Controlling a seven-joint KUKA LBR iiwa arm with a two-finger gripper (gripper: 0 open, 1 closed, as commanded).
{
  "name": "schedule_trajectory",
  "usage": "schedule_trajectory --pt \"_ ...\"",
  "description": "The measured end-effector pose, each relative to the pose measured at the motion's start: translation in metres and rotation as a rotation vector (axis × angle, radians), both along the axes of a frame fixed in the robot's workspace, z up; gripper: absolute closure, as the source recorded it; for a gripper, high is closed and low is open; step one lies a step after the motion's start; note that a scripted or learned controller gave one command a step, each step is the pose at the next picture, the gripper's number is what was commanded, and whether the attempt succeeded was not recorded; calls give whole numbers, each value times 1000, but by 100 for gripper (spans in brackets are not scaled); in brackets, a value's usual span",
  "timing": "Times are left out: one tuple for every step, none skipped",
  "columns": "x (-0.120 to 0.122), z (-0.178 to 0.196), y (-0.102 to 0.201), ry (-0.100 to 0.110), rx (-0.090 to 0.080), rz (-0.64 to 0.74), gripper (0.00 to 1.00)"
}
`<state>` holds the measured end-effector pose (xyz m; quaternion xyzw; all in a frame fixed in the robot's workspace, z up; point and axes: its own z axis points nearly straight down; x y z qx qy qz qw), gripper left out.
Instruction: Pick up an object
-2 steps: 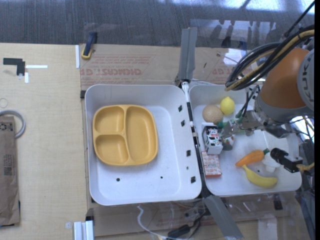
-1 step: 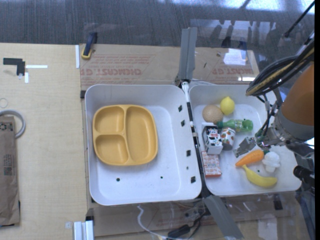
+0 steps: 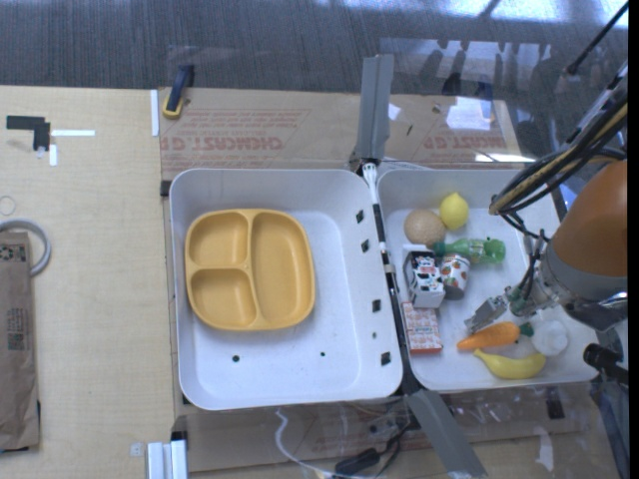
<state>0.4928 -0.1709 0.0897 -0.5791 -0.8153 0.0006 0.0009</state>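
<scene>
Gripper point(image 3: 489, 314) sits low in the right bin point(image 3: 571, 372), just above the carrot point(image 3: 489, 337); I cannot tell how far it is open, and I see nothing held. Banana point(image 3: 511, 365) lies just below the carrot, with lemon point(image 3: 454, 210) and a small carton point(image 3: 425, 277) further back. I judge the carrot light, stiff and smooth, so I'd grip it across its middle.

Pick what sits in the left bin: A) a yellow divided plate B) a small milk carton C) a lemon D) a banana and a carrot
A: the yellow divided plate lies alone in the left bin; the banana, carrot, lemon and carton are all in the right bin.
</scene>
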Motion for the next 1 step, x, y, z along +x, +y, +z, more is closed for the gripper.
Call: schedule_trajectory --pt "-15 0 -25 2 1 -169 0"
